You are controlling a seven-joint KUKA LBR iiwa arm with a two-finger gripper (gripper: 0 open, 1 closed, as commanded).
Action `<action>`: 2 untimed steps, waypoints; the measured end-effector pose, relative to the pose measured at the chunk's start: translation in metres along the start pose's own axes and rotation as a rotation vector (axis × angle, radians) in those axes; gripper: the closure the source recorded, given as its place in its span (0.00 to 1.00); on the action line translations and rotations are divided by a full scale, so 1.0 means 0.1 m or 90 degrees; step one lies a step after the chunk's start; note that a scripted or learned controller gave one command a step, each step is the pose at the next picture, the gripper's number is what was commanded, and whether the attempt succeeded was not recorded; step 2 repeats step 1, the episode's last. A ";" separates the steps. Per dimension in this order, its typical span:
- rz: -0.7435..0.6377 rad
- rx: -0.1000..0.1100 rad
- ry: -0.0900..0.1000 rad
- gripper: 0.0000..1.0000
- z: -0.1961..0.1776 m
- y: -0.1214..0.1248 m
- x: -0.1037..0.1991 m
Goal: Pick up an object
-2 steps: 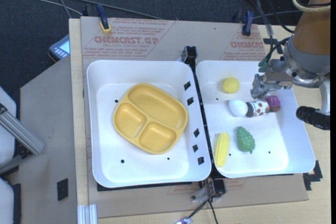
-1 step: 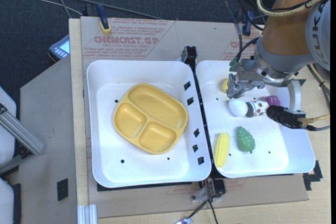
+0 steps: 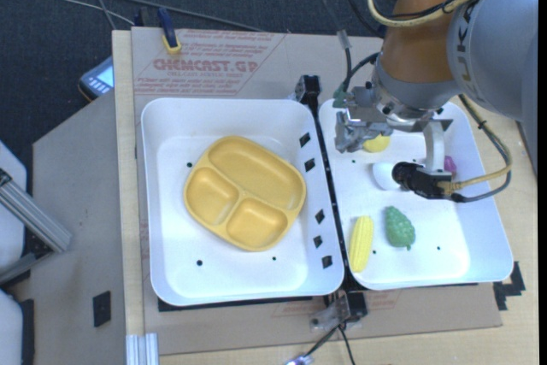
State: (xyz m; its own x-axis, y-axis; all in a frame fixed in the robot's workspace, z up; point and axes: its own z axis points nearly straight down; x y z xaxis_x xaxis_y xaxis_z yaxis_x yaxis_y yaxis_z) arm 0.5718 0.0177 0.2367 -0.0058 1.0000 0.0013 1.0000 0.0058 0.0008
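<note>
Arm bent low over right bin; pincer beside yellow object, state unclear.

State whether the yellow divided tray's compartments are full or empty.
Empty: the yellow tray, in the left bin, shows three bare compartments.

We see even, bright light from above. The two white bins glare nearly to washout, so their walls lose detail. Shadows stay soft and short: one under the yellow tray, one beneath the arm. The arm looks slightly soft, perhaps from motion; the dark floor shows grain.
</note>
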 end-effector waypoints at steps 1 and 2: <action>0.001 0.000 0.000 1.00 0.11 0.13 0.44; 0.001 0.000 0.000 1.00 0.11 0.13 0.44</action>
